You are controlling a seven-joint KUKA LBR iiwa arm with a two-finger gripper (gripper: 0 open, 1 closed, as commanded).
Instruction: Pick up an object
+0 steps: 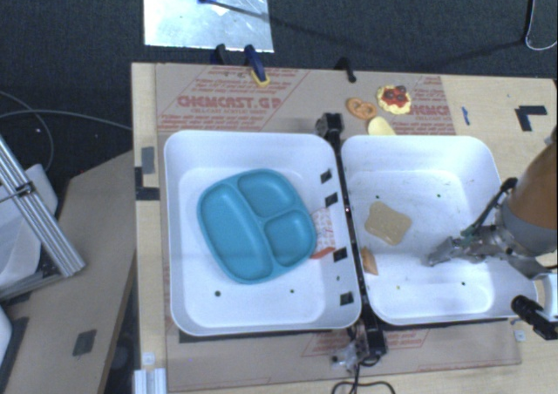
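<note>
low in the right bin (453, 296), the gripper (438, 255) hovers near a tan toast piece (387, 222); whether it's clenched, cannot tell.

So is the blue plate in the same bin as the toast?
No. The blue plate lies in the left bin, while the toast lies in the right bin.
</note>
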